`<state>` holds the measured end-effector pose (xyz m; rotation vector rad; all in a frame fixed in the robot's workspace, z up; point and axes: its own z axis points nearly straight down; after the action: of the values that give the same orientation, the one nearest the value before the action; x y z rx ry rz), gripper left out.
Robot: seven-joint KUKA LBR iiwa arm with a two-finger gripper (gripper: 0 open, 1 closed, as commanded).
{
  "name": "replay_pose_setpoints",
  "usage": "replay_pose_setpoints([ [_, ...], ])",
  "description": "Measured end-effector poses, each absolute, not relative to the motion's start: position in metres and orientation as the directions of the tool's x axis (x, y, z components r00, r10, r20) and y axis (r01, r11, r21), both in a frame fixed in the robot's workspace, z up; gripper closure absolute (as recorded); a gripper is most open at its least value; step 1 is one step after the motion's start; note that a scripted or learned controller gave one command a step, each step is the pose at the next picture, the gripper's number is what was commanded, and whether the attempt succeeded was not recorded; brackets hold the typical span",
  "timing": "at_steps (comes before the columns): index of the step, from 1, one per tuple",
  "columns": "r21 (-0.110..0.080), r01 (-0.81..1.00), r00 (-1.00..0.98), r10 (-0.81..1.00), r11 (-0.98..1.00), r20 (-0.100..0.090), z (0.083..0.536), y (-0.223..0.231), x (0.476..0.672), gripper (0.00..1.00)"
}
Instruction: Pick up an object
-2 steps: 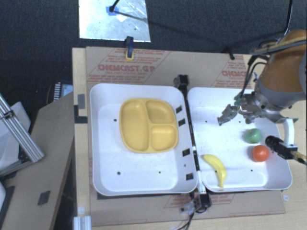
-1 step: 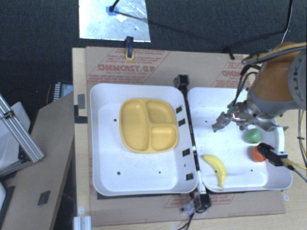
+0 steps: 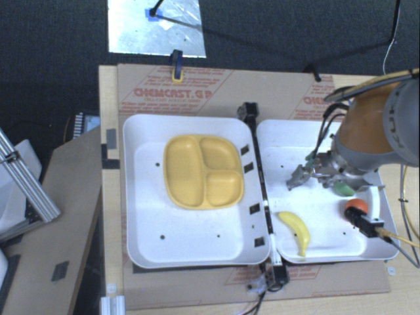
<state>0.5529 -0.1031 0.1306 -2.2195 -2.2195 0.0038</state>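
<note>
Two shallow white bins sit side by side on a worktop (image 3: 111, 176), seen from above at a slant. The left bin (image 3: 147, 241) holds a yellow divided plate (image 3: 200, 172), lying flat near its middle. The right bin (image 3: 328, 245) holds three small things: a yellow banana (image 3: 296, 231) near its front edge, a green object (image 3: 343, 189) partly hidden under the arm, and an orange object (image 3: 355, 206) just beside it towards the front right corner.

The grey arm (image 3: 377, 126), with its orange band, reaches in from the right and hangs low over the right bin. Its tool (image 3: 297, 178) points left over bare bin floor, and whether it is open or closed cannot be told from this angle. Nothing shows between its tips.

Several things could go wrong from here. The tool sits between the banana and the green object, above neither, so closing now would likely catch only air. The green and orange objects lie close together under the wrist, so a descent there may nudge one while reaching for the other. The banana is curved and lies near the bin wall, so it may roll or slip from a grip.
</note>
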Motion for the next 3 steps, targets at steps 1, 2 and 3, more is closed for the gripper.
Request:
replay_pose_setpoints([
  [1, -0.003, 1.0, 0.0, 1.0, 0.0, 0.001, 0.082, -0.103, 0.552, 0.0],
  [2, 0.002, 1.0, 0.0, 1.0, 0.0, 0.0, 0.095, -0.103, 0.554, 1.0],
  [3, 0.006, 1.0, -0.003, 1.0, 0.003, -0.001, 0.139, -0.103, 0.56, 1.0],
])
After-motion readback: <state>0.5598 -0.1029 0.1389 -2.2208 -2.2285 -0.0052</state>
